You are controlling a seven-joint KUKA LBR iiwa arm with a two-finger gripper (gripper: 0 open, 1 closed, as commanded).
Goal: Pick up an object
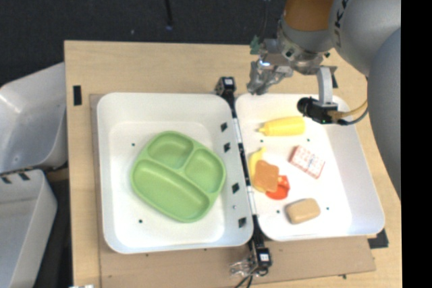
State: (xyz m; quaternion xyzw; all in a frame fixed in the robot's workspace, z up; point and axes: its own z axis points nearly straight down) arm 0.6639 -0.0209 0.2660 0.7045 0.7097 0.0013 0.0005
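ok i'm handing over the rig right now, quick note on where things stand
Gripper: raised over the far rim of the right bin, holding nothing.
Right bin: yellow mustard bottle, pink-and-white box, toast slice lying on a red piece, banana partly under the toast, tan bread loaf.
Left bin: green divided plate.
Done: nothing picked.
Left: choose an object, descend, grasp, lift.

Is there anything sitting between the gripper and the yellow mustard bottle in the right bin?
Nothing visible does. The gripper hangs above the right bin's far left corner, and the yellow mustard bottle lies just below it with bare white floor between them.
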